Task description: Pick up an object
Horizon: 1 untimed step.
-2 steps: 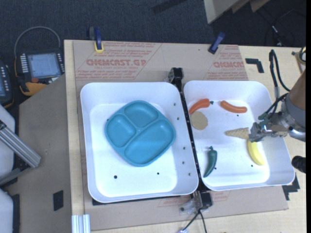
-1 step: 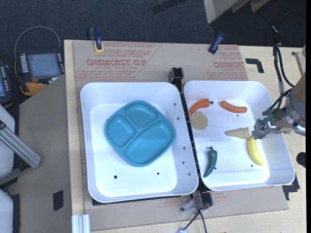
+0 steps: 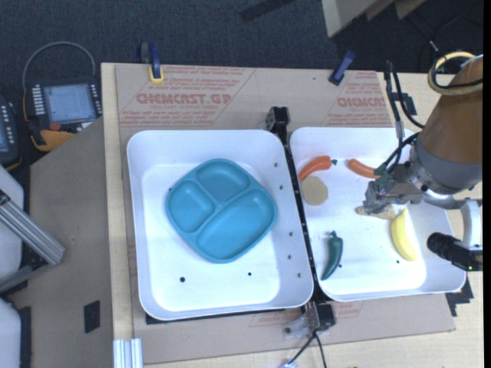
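Nearest the lower edge of the view, a green chilli pepper (image 3: pixel 333 254) lies in the right bin (image 3: pixel 368 284), close to the divide between the two bins, with a yellow banana (image 3: pixel 403 236) further right in the same bin, lying roughly upright in the picture. Just above the banana's top end sits the tool (image 3: pixel 377 199), a dark cluster of metal at the end of the grey and orange arm (image 3: pixel 454 140) that reaches in from the right; its tip is low over the white floor of the right bin, very near the banana's upper end, though whether they touch cannot be told. How far the tool is open cannot be told either, since its parts are small and blurred here, and nothing can be seen gripped in it. To the tool's left, a round tan disc (image 3: pixel 314 192) rests near the divide, and just beyond it an orange carrot (image 3: pixel 314 165) lies at a slant. A second orange piece (image 3: pixel 360 167), shaped like a small sausage, lies just beyond the tool, partly crossed by the arm's black cables. The left bin (image 3: pixel 153 274) holds a blue divided plate (image 3: pixel 222 209), set at a tilt in the middle, well apart from the tool. Both bins sit on a brown board on the worktop (image 3: pixel 253 90), with printed red lettering along its far side.
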### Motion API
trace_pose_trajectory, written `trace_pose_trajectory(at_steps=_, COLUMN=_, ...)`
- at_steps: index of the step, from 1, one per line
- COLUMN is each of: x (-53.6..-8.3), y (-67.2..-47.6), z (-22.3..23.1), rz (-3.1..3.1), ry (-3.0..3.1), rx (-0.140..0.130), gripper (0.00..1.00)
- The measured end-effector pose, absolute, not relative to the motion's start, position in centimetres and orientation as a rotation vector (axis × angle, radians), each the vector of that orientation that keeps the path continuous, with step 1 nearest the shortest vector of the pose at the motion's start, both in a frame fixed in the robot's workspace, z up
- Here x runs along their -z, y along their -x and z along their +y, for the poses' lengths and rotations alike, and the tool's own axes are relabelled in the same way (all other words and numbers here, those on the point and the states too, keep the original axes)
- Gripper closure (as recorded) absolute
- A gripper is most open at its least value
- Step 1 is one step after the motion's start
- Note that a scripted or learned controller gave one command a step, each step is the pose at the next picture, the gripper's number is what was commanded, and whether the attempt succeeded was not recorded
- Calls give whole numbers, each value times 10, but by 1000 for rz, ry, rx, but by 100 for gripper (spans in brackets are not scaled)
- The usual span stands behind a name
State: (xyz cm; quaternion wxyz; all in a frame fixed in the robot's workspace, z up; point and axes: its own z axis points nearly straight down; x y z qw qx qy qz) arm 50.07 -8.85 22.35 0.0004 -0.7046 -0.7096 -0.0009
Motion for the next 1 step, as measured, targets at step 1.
trace_pose_trajectory(at_steps=1, x=-218, y=-503, z=-41, rz=-2221, ry=2219, rx=-1, gripper=100)
